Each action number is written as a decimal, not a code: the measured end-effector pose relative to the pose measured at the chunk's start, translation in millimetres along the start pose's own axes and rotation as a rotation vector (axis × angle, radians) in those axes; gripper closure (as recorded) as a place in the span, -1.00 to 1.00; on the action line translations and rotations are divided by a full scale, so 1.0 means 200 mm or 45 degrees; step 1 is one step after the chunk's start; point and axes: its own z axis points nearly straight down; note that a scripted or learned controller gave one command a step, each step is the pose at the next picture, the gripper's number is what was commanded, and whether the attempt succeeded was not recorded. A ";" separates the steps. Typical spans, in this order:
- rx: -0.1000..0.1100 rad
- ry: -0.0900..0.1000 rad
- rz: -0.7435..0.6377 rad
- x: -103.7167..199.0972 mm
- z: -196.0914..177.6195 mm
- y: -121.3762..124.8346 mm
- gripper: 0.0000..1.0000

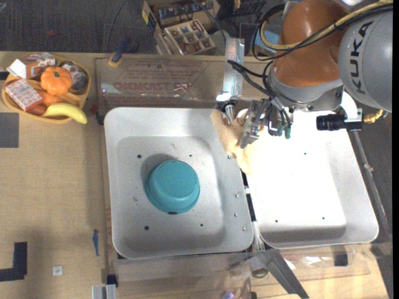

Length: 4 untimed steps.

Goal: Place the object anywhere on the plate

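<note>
A teal round plate lies in the middle of the left white bin. A pale yellow, floppy-looking object lies over the ridge between the two bins, near their far edge. My gripper hangs right above that object's right side, at the far left corner of the right bin. The wrist and cables hide where they meet, so I cannot tell whether the object is held. The plate sits well to the left of the gripper and nearer the front.
A basket of toy fruit sits on the bench at the far left. A clear plastic box stands behind the left bin. The arm's grey and orange body hangs over the right bin's far edge.
</note>
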 end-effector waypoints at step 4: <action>0.000 0.002 -0.339 0.74 -0.01 0.62 1.00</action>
